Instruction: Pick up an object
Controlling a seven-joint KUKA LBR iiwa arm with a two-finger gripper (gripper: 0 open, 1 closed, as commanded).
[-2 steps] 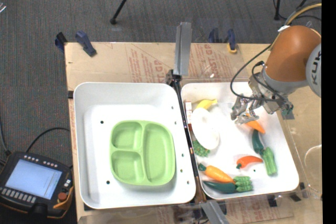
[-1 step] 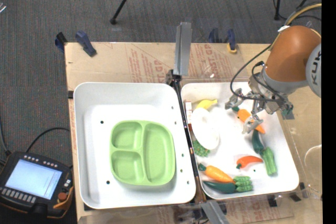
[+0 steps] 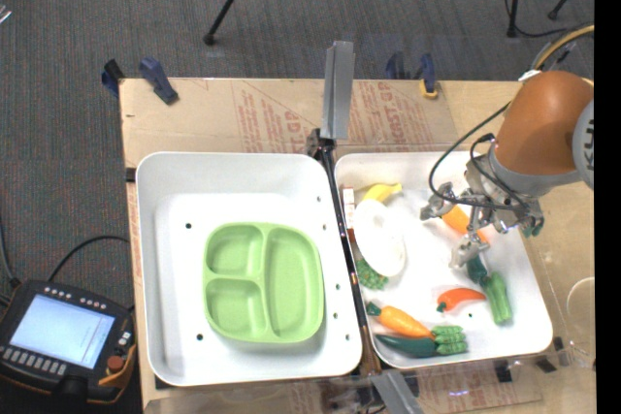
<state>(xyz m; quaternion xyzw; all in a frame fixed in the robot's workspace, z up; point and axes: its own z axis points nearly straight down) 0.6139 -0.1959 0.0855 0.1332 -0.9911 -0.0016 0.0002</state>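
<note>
The right bin [image 3: 532, 305] holds several toy foods. A yellow banana [image 3: 380, 193] lies at its back left, beside a white plate [image 3: 378, 238]. An orange-red pepper [image 3: 459, 299] and a green cucumber [image 3: 498, 298] lie toward the front right. A carrot [image 3: 406, 320] and dark green pieces [image 3: 427, 342] rest along the front edge. My gripper [image 3: 473, 245] hangs low over the bin's right half, just above the pepper and cucumber. An orange piece [image 3: 455, 219] lies right beside it, partly hidden by the wrist.
In the left bin [image 3: 165, 208] sits a light green divided tray [image 3: 264, 283]. A small green piece [image 3: 371, 274] lies under the white plate's front edge. A grey post [image 3: 338, 92] stands behind the divider between the bins. A teach pendant [image 3: 63, 334] lies on the floor at left.
</note>
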